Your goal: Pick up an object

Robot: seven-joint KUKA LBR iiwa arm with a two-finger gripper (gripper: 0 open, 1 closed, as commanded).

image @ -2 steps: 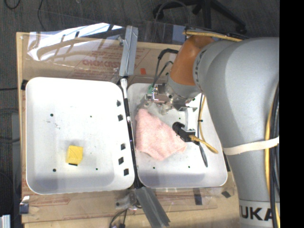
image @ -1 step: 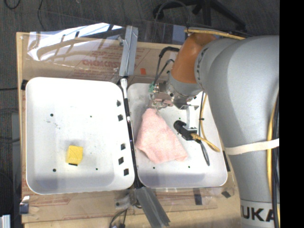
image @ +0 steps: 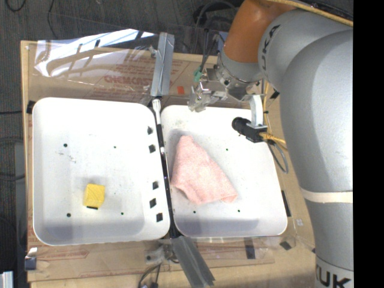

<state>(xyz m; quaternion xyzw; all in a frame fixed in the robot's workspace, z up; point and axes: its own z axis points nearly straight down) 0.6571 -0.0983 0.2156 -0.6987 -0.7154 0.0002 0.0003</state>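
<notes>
The table (image: pixel 90 71) carries two shallow white bins placed side by side, with a grey divider rail running between them. The left bin (image: pixel 54 125) contains a small yellow block (image: pixel 94 195) resting on the floor near the bin's lower left area, well apart from the walls. The right bin (image: pixel 264 179) contains a pink cloth (image: pixel 201 174), crumpled and lying flat against the floor, its left edge close to the wall that adjoins the left bin. The grey arm (image: pixel 312 101), with its orange band (image: pixel 249 32) above the wrist, enters from the right and extends over the upper edge of the right bin. The end effector (image: pixel 201 98) sits above the bin's upper rim, near its upper left corner, well apart from the pink cloth and from the yellow block. Nothing is visible between its fingers; whether they stand apart or together cannot be determined from this angle.
</notes>
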